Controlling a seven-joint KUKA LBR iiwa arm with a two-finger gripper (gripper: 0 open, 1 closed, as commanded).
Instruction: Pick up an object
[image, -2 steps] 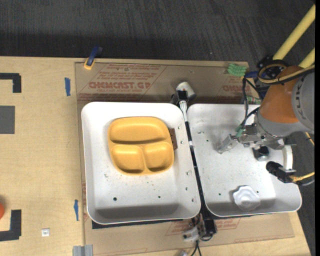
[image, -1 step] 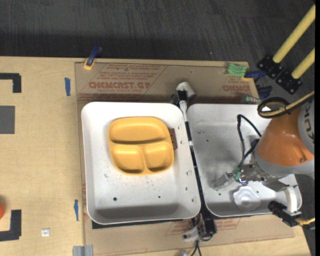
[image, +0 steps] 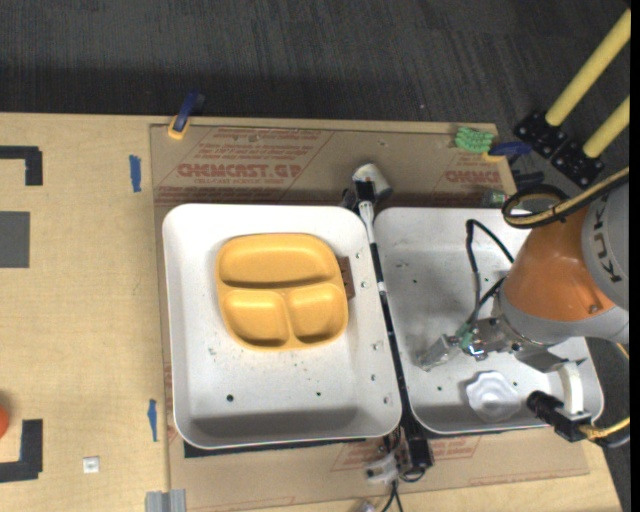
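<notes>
arm (image: 560, 280) reaches in from the right, over the right bin (image: 425, 235). gripper (image: 455, 347) sits low in that bin, near its middle; cannot tell how it is set or whether it has hold of anything. a white object (image: 492, 392) lies just beside it, toward the near wall of the same bin. left bin (image: 190, 300) holds a yellow three-compartment tray (image: 282, 288), upside up, well apart from the gripper. both bins rest on the counter (image: 80, 300).
</notes>
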